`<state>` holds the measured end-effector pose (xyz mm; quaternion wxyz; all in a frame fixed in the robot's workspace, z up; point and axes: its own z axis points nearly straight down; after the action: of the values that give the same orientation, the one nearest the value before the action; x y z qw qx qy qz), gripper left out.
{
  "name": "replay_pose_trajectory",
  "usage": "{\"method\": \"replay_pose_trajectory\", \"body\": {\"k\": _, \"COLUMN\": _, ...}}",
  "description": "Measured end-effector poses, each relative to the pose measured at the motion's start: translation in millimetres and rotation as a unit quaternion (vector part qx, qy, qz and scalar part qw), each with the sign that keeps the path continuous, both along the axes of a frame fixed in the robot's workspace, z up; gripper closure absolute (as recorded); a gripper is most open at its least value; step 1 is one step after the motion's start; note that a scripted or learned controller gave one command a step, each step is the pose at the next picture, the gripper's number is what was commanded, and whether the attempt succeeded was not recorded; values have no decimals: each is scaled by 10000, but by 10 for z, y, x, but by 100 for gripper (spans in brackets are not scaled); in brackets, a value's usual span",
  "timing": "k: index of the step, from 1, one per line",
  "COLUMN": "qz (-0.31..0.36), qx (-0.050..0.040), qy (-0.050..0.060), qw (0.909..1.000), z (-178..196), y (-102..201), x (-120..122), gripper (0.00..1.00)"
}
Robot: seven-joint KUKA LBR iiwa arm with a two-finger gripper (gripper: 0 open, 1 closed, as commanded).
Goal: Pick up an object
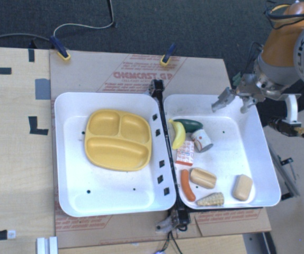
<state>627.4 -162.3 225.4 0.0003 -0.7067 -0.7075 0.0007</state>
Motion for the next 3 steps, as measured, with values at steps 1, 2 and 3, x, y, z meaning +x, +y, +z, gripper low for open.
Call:
{"method": "replay_pose_trajectory", "body": {"k": 1, "qz": 2, "qx": 9, "qy": 17, "qw": 10000, "z": -1166, "y": 198, "x": -285, "gripper": 0}}
{"method": "replay_pose_trajectory", "body": {"k": 2, "qz": -5, "qx": -20, "qy": -28, "qw": 10000, "z": -1393, "y": 548, "x": 116, "gripper": 0}}
{"method": "replay_pose_trajectory", "body": {"k": 3, "qz": -2, "qx": -16, "qy": -21, "qw": 10000, "z": -1293, "y": 550, "x": 115, "gripper": 100}}
